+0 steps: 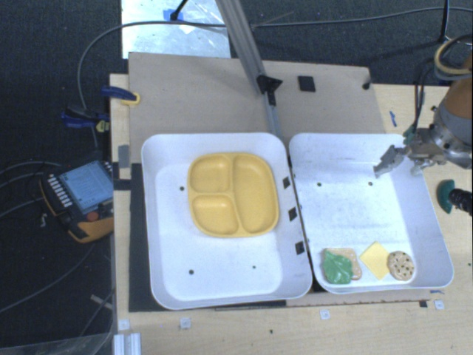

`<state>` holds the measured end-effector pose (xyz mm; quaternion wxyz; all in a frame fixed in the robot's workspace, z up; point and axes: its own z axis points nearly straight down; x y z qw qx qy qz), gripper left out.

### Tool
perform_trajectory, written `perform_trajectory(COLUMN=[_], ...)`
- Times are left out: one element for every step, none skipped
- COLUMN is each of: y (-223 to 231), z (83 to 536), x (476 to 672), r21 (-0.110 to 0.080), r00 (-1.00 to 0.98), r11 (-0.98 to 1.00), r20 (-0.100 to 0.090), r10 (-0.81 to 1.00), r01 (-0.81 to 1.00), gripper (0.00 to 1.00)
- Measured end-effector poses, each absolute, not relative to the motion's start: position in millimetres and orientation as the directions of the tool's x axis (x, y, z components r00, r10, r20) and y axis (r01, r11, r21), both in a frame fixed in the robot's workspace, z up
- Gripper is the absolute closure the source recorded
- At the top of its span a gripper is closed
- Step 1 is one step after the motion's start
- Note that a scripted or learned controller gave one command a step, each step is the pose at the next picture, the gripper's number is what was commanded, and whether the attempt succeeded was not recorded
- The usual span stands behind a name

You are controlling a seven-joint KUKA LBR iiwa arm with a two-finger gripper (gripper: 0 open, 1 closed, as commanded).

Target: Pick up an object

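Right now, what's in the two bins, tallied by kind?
Divided yellow plate: 1, in the left bin.
Toy food pieces: 3, in the right bin: green-topped toast, yellow cheese slice, round cookie.
Total: 4

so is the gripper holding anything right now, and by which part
Nothing is held. The gripper hangs over the upper right of the right bin, apart from the three food pieces at the bin's near edge, and nothing shows between its fingers.

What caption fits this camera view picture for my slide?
Robot pincer hovers over the right bin above toy sandwich, cheese and cookie; yellow tray sits left.
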<state>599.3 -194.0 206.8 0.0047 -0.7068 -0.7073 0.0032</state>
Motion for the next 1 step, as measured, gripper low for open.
perform_trajectory(y=[-193.3], z=[215.2], x=[602.2], r21=[0.002], r00=[-0.004], r11=[0.004], r20=[-0.001], r10=[1.000], r01=[1.000], gripper=[0.00])
